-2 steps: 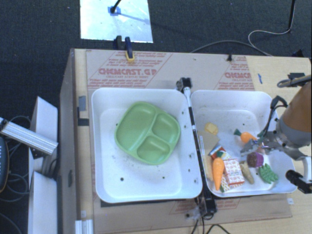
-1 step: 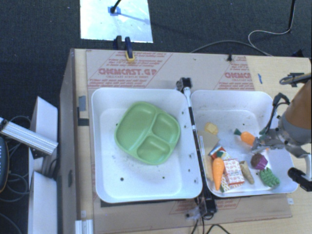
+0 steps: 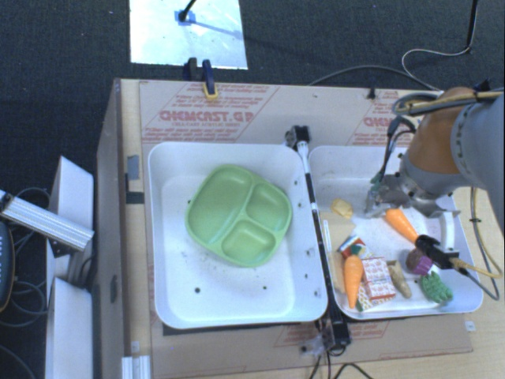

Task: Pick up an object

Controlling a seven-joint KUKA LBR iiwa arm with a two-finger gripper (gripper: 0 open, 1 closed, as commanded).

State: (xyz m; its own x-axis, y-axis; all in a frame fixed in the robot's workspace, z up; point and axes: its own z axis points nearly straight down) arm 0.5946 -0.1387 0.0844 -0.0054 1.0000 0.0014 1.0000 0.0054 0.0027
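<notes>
The gripper (image 3: 377, 204), its state impossible to tell, hangs in the right bin (image 3: 339, 160) just beside a toy carrot (image 3: 402, 224), probably light, stiff, slippery plastic, best pinched mid-body.

Arm (image 3: 461, 136): grey, orange band above the wrist, entered from the bench's right edge, bent downward over the right bin's far half | Wrist: angled down and leftward | Gripper (image 3: 379, 200): lowered close to the bin floor, near the middle of the right bin | Finger state: not discernible
</notes>
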